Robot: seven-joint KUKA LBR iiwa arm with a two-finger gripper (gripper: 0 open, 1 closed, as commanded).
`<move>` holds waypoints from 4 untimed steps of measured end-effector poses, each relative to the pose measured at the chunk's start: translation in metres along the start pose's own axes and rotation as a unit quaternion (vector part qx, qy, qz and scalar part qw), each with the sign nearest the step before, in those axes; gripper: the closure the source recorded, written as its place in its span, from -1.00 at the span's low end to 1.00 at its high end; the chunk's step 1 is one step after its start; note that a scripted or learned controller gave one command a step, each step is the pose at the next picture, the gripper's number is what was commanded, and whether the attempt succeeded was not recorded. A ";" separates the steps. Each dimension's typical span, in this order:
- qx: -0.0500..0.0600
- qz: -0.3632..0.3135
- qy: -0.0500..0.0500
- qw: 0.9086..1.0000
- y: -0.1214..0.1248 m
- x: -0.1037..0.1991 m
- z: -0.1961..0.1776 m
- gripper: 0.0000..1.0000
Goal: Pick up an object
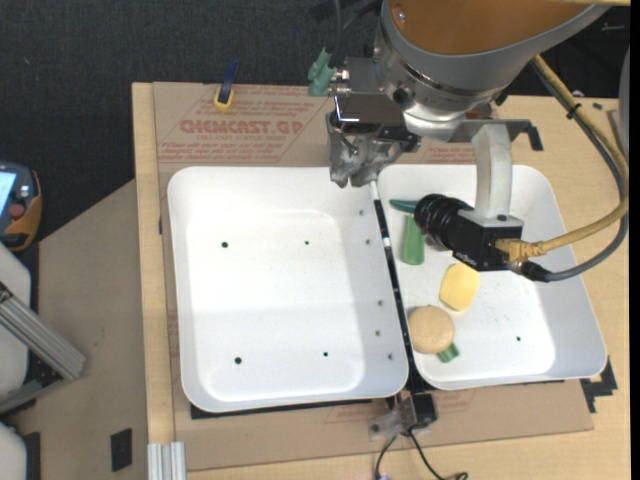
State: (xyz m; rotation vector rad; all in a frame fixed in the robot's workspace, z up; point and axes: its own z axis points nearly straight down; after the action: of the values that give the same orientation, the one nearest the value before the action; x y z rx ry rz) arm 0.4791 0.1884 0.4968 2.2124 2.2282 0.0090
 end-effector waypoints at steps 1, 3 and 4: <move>0.011 0.002 -0.005 1.000 -0.003 0.037 0.151 1.00; 0.000 0.001 0.001 1.000 0.012 0.037 -0.027 1.00; 0.012 0.004 -0.006 1.000 0.009 0.035 0.145 1.00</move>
State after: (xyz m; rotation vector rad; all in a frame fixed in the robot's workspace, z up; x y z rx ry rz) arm 0.4884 0.2239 0.3521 2.2274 2.2248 -0.0294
